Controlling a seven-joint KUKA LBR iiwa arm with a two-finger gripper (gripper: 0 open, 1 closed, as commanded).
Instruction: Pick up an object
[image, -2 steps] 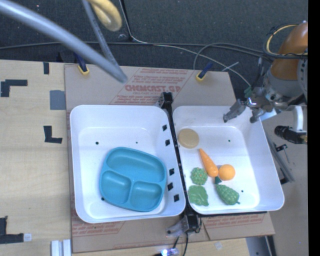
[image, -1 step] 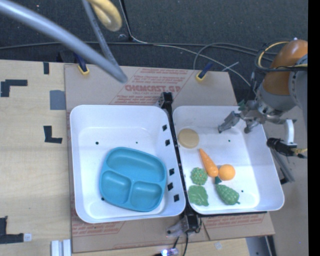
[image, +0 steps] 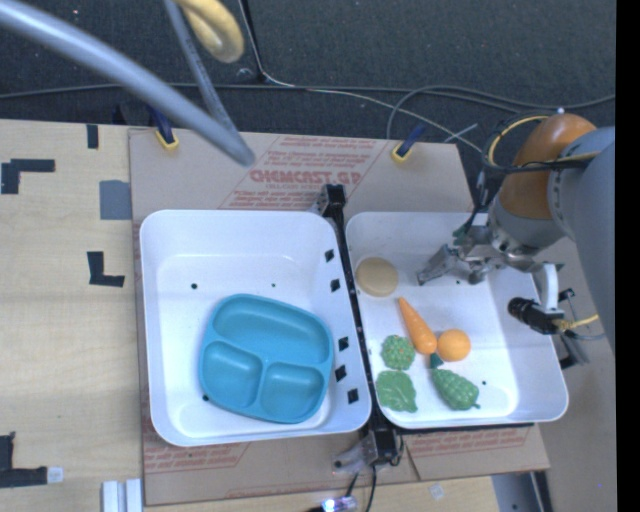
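Bins first: I count two shallow white plastic bins side by side on my bench, the left bin (image: 160, 300) and the right bin (image: 530, 400). From my remote seat I see one grey arm with an orange band (image: 545, 190) reaching in over the right bin's far corner. One turquoise three-compartment plastic tray (image: 265, 358) lies alone in the left bin.

The two-finger gripper (image: 440, 272) hangs over the bare back part of the right bin, its fingers apart and nothing between them.

The task's candidates sit in the right bin, toward the divider and the near wall, six in all. One round beige disc (image: 377, 276) lies nearest the gripper. One orange toy carrot (image: 417, 325) lies at a slant, touching one small orange ball (image: 453, 345). Three knobbly green toy vegetables (image: 397, 391) cluster at the near end.

I judge all of them to be light, stiff plastic toys, smooth enough to slip. The carrot looks the surest grab, pinched across its thick middle; the ball would likely roll away, and the flat disc offers little edge.
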